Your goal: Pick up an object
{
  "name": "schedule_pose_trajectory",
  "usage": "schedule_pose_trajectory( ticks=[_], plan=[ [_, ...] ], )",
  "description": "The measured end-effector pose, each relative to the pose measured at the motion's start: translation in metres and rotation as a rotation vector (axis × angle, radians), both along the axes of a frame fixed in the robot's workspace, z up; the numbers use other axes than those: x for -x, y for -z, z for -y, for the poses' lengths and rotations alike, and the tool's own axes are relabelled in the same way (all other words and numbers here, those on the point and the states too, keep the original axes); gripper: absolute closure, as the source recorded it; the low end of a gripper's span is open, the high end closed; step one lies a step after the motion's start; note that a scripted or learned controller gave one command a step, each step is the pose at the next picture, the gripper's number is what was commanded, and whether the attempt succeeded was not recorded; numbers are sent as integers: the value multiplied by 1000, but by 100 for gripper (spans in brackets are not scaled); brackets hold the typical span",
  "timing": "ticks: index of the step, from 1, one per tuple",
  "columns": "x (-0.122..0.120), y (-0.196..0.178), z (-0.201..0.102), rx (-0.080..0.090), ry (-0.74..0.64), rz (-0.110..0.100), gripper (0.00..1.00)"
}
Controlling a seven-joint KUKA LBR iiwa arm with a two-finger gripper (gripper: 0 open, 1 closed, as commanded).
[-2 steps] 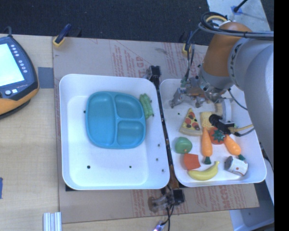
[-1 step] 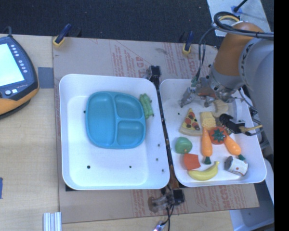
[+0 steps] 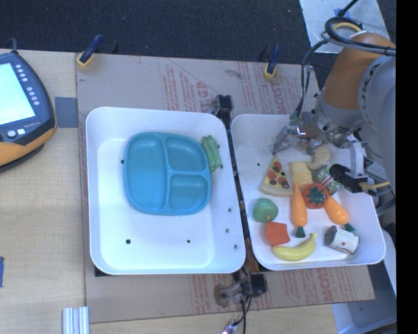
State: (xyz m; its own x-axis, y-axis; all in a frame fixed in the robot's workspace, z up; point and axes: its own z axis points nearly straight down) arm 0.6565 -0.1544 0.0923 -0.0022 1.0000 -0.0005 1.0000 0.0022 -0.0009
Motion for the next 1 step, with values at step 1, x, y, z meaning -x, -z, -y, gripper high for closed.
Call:
schedule_pose_trajectory(
  ticks=[1],
  plan=[
    [2, 1, -55, 0, -3, -5, 0]
  ],
)
